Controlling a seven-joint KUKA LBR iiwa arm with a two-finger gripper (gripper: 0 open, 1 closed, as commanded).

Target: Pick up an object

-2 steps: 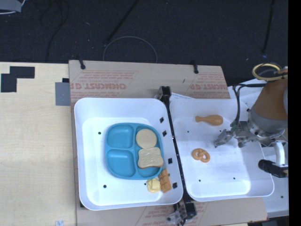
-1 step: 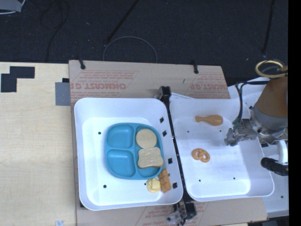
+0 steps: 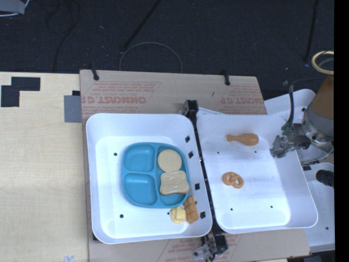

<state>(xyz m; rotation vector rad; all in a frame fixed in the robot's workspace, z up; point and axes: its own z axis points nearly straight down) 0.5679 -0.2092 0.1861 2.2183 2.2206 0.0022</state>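
Across the right bin (image 3: 294, 212) we should bring the gripper (image 3: 279, 145), its grasp impossible to judge, squarely over the drumstick (image 3: 243, 139) before descending.

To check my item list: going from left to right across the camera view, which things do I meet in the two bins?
Blue plate → slice of bread → pretzel → drumstick → gripper at the right bin's edge.
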